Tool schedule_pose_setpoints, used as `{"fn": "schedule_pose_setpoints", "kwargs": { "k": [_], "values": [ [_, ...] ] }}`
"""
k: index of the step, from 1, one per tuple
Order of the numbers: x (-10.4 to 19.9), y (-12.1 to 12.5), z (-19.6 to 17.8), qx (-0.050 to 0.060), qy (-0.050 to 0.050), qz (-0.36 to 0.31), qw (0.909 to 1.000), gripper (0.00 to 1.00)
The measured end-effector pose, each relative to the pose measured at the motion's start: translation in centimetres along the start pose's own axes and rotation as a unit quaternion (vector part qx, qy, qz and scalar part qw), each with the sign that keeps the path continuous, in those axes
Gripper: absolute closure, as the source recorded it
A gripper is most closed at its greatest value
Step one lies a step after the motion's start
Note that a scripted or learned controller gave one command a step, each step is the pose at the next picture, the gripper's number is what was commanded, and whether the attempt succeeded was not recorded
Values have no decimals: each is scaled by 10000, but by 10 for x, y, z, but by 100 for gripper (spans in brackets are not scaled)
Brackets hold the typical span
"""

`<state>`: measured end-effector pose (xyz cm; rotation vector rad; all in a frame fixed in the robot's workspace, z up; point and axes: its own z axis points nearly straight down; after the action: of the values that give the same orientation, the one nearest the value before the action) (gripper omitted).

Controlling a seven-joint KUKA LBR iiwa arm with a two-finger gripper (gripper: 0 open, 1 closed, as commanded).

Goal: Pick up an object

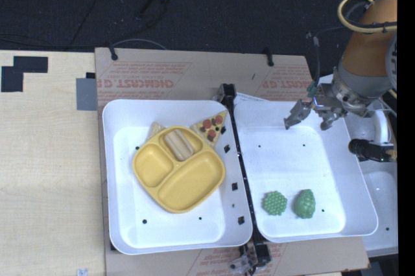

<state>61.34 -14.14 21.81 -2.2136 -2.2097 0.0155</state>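
Approach is the step I am working through: my end effector (310, 115) is hovering open and empty over the upper edge of the right bin (363, 219). Two bumpy green toys (290, 203) (rounded, rubbery-looking) are lying near its lower rim, so I am judging a descent toward them comes next. A glossy yellow divided plate (179, 170) is occupying the left bin (123, 223).

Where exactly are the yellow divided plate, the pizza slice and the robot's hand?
yellow divided plate (188, 185): camera view, bare floor of its largest compartment.
pizza slice (213, 126): camera view, middle of its topped face.
hand (308, 118): camera view, midway between its fingertips, above the right bin.
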Motion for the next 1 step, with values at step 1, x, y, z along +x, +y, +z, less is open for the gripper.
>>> {"fn": "schedule_pose_setpoints", "kwargs": {
  "k": [1],
  "values": [
    [0, 2, -8, -67, -10, -10, 10000, 0]
  ]
}}
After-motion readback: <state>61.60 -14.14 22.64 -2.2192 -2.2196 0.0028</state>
